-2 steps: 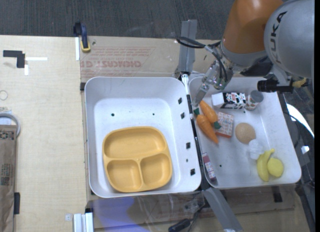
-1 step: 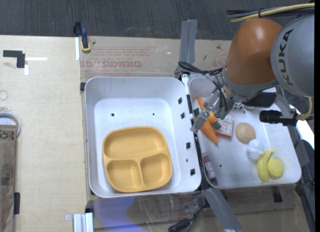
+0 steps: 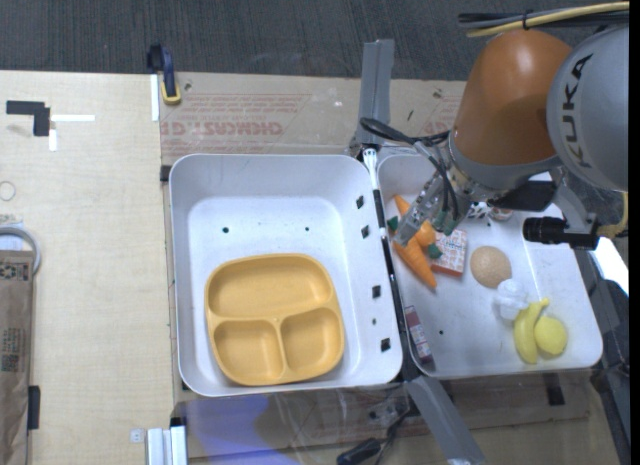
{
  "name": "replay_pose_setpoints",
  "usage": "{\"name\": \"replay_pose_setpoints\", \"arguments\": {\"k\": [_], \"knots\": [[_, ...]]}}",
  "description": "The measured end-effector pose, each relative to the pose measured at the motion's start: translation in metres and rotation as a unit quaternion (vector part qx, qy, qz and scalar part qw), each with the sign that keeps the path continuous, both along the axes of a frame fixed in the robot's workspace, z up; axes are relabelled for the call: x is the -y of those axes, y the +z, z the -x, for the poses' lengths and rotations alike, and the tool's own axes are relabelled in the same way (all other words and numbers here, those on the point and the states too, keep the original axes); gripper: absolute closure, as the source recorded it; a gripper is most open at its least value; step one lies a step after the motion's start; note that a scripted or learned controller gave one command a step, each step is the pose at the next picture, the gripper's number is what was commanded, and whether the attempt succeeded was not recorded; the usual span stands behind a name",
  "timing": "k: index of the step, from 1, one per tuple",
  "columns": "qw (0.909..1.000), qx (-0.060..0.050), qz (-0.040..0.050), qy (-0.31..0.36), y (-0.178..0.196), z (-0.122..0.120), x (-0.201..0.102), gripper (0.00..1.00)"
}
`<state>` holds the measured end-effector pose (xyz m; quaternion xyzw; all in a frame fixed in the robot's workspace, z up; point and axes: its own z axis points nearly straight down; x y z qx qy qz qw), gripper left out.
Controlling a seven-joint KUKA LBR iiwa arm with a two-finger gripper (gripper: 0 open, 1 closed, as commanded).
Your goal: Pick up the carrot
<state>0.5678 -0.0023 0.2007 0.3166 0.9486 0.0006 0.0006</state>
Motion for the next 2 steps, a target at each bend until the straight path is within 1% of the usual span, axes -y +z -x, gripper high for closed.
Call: {"name": "replay_pose_setpoints", "arguments": {"k": [1, 2], "knots": [[0.9883, 0.000, 0.0010, -0.153, 0.058, -0.023, -0.062, 1.00], [0.9941, -0.001, 0.0012, -0.108, -0.007, -0.070, -0.035, 1.00]]}}
